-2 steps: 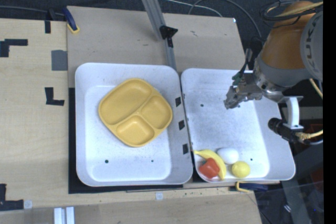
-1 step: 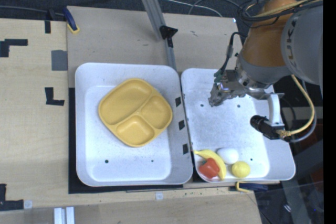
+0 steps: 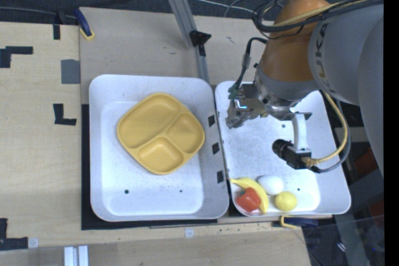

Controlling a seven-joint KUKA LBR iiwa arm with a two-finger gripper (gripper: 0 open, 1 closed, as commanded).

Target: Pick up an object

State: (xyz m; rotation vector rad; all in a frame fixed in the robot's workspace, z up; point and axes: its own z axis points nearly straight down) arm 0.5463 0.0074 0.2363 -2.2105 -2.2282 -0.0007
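Note:
My gripper (image 3: pixel 237 114) hangs over the upper left part of the right bin (image 3: pixel 324 128), near the wall between the two bins. Nothing shows between its fingers. At the right bin's near edge lie a yellow banana (image 3: pixel 254 186), a red round fruit (image 3: pixel 249 199), a white egg-like object (image 3: pixel 271 184) and a small yellow ball (image 3: pixel 286 200). They sit well below the gripper in the view, apart from it.
A yellow divided plate (image 3: pixel 161 132) lies in the left bin (image 3: pixel 106 152). A grey metal pole (image 3: pixel 181 3) slants down to the bins' far edge. The arm's grey and orange body (image 3: pixel 293 40) covers the right bin's far end. A black cable fitting (image 3: pixel 288 152) hangs above the right bin's floor.

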